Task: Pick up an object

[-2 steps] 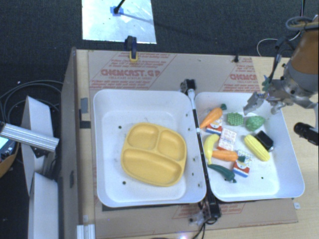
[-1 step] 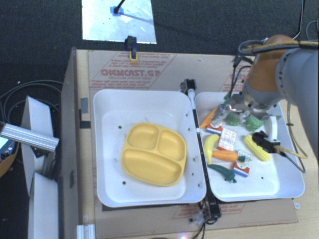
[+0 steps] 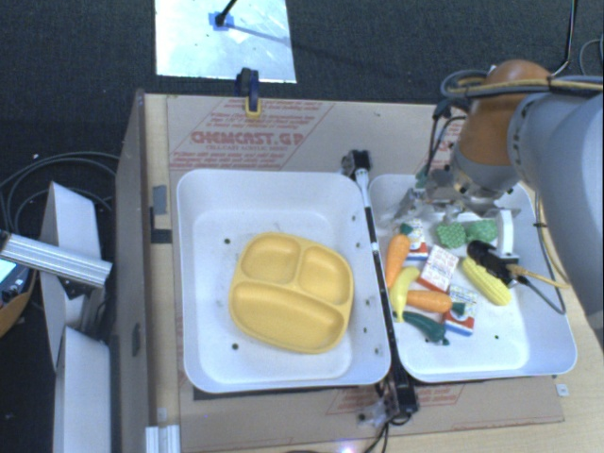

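Note:
The right bin (image 3: 528, 347) holds a pile of toy foods. Among them are an orange carrot (image 3: 397, 253), a yellow banana (image 3: 402, 289), an ear of corn (image 3: 487, 281), a small red-and-white carton (image 3: 438, 268), two green pieces (image 3: 451, 235) and a second orange piece (image 3: 429, 301). My gripper (image 3: 423, 203) hangs low over the far left part of this bin, just behind the carrot's top and the green pieces. The grey arm with its orange band (image 3: 495, 121) hides the bin's far right corner. I see nothing held in the gripper.
The left bin (image 3: 203, 253) holds a yellow divided plate (image 3: 291, 291). A black divider rail (image 3: 373, 243) runs between the two bins. Cables trail across the right bin's right side (image 3: 543, 276). A dark green piece (image 3: 429, 327) and another carton (image 3: 461, 315) lie toward the front.

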Robot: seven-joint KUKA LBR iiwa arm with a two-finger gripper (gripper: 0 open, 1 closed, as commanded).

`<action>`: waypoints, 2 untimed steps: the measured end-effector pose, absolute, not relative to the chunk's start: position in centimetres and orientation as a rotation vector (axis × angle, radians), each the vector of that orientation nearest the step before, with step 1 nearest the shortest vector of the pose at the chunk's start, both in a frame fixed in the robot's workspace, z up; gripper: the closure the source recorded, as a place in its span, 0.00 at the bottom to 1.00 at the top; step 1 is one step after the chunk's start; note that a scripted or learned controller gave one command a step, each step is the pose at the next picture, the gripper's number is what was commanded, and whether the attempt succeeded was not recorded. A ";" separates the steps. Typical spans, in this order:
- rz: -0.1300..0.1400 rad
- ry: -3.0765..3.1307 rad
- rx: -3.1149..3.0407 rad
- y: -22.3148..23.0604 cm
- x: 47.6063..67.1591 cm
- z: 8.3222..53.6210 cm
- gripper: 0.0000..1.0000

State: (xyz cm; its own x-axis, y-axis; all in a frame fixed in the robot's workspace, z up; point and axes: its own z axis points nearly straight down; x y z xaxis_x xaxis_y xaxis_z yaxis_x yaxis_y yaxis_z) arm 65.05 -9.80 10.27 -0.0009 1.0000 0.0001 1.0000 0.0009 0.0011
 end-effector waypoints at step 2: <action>0.005 2.222 2.216 -8.3 63.3 9.6 1.00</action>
State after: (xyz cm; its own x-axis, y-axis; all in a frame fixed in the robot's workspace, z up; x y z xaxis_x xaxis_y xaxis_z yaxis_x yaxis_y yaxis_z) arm 63.34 -8.27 9.57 -0.0024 1.0000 0.0002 1.0000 0.0024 0.0048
